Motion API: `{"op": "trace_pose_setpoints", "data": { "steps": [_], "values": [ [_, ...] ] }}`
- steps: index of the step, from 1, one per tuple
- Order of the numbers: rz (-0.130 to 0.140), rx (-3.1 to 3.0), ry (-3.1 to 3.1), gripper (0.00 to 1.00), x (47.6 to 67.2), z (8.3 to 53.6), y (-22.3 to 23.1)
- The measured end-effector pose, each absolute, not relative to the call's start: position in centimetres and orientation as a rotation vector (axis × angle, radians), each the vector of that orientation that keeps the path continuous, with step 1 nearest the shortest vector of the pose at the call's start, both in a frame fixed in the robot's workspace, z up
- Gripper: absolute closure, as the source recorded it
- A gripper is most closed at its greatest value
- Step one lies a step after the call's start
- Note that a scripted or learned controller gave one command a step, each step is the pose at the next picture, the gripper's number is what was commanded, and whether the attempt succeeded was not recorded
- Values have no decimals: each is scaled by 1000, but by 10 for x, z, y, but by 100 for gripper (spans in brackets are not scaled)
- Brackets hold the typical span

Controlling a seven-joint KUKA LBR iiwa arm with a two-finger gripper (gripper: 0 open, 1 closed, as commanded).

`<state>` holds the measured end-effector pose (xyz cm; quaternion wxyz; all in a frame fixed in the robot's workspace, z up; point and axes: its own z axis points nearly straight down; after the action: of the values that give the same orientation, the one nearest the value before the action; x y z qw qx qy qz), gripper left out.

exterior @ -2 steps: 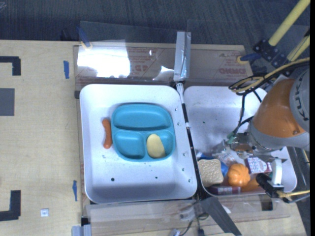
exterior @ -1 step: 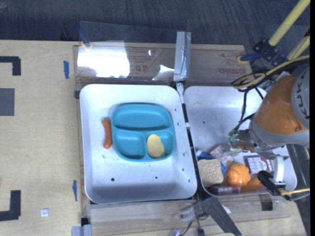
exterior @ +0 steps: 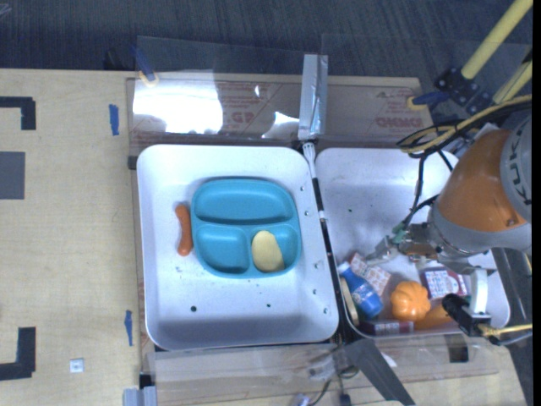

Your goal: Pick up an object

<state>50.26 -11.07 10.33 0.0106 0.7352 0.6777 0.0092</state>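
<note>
Gripper: above right bin, finger state cannot be told. Left bin: blue tray holding yellow object; orange sausage beside.

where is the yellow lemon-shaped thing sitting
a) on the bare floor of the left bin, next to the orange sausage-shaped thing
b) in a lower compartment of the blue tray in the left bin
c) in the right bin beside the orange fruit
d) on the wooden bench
b: the yellow object lies in the lower right compartment of the blue tray, which sits in the left bin.
</note>
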Motion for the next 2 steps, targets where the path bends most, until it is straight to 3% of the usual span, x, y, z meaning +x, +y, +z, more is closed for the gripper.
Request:
{"op": "trace_pose_setpoints", "data": {
  "steps": [1, 2],
  "values": [
    [24, 2217, 2207, 0, 508, 93, -153],
    [19, 2102, 2304, 0, 487, 92, -136]
  ]
}}
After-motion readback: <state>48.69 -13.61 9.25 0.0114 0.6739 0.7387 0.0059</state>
